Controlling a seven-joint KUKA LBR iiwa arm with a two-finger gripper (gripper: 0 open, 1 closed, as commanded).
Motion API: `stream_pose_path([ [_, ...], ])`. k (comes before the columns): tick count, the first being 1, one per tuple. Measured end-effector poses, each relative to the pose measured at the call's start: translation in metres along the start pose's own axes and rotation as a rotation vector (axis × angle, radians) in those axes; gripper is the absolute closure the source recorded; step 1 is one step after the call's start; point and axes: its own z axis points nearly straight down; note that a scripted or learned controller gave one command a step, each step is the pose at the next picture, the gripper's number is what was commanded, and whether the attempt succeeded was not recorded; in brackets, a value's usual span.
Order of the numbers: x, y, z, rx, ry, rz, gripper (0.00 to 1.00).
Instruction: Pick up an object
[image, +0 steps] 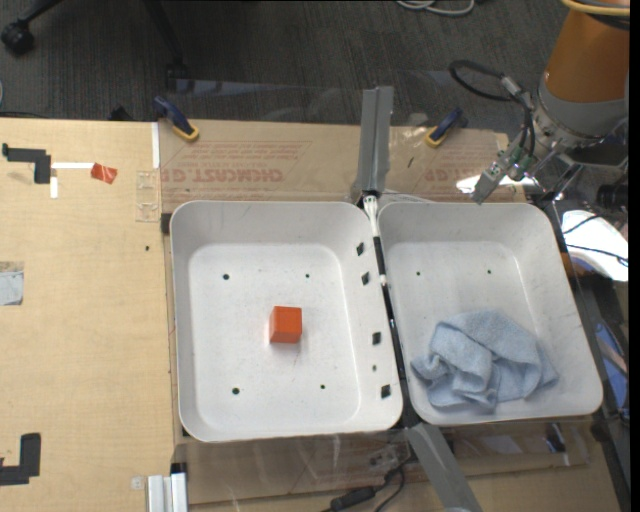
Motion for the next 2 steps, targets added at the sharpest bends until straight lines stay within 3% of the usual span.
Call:
stream_pose_path([
  [2, 0.032, 0.022, 0.033, 0.001, 0.001, -0.010, 1.00],
])
